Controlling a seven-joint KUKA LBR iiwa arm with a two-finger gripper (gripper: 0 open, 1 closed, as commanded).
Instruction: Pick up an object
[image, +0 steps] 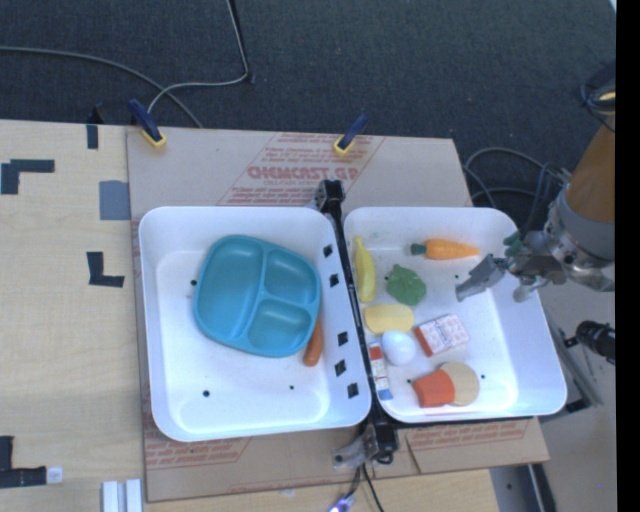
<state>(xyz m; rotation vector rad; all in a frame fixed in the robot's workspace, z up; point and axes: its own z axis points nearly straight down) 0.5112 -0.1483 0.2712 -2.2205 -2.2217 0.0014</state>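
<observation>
Claw: the claw (500, 278) sits at the right of the frame, over the right edge of the right bin (530, 390); its two fingers look spread apart, with nothing between them.
Arm: grey with an orange section, entering from the far right of the frame.
Candidates: all in the right bin. A carrot (447, 249) lies at its upper middle, a green leafy piece (406, 285) just below and left of that, and a banana (364, 272) along the left wall.
More candidates: a yellow lump (388, 318) and a white egg-like piece (398, 346) touch near the bin's centre; a small red-and-white box (441, 333) lies to their right; a red block (434, 389) and a tan disc (462, 383) sit together at the lower part.
Left bin: the left bin (165, 330) holds a blue divided plate (257, 296) with a small orange sausage-like piece (314, 347) against its lower right edge.
Step in hand: judging by its position, the claw has not yet committed to a target.
Doing it well: the carrot and the red-and-white box are nearest and stand apart from their neighbours, so either seems a cleaner pick than the touching pairs. Centre the claw over the chosen piece, turn the fingers across its narrow side, and descend straight.
Risk: a rounded piece may roll away.
</observation>
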